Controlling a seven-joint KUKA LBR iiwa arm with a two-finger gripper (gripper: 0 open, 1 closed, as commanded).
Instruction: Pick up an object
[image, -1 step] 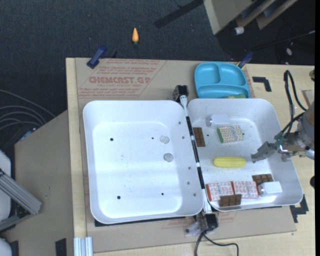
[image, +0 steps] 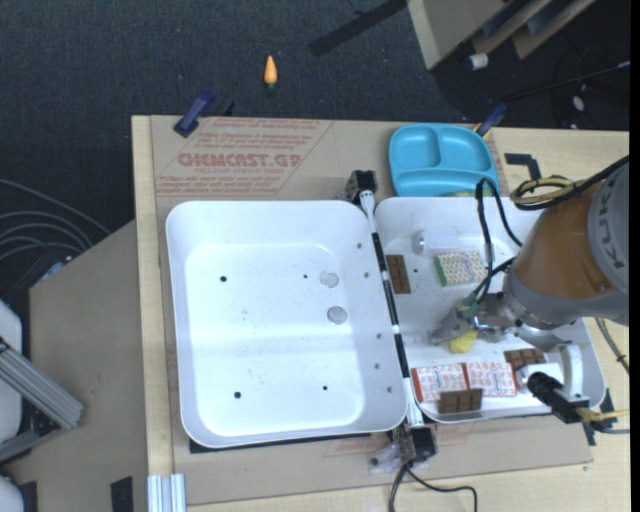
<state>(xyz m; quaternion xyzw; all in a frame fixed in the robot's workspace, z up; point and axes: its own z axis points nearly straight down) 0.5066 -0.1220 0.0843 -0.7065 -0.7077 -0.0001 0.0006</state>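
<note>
Several small things lie in the right-hand shallow white plastic bin, at the centre-right of the frame, and the grey arm with its orange band reaches down among them from the right. The gripper sits low over a small yellow lump, which looks like the likeliest thing to be picked; it reads as light, rounded and smooth, so probably slippery, and best taken across its narrow middle. Whether the jaws are released or clenched I cannot tell, since the wrist hides them, and nothing shows as held. Above it lies a flat patterned packet with a speckled green-and-white face, thin and stiff-looking, hard to grip except by an edge. Red-and-white printed flat packs line the bin's lower edge, beside small brown rectangular blocks, firm and square-sided, which would suit a grip on opposite faces. The left-hand white bin shows a glossy moulded floor with dark dots. A turquoise compartment tray rests on the pale wooden tabletop at upper right.
</note>
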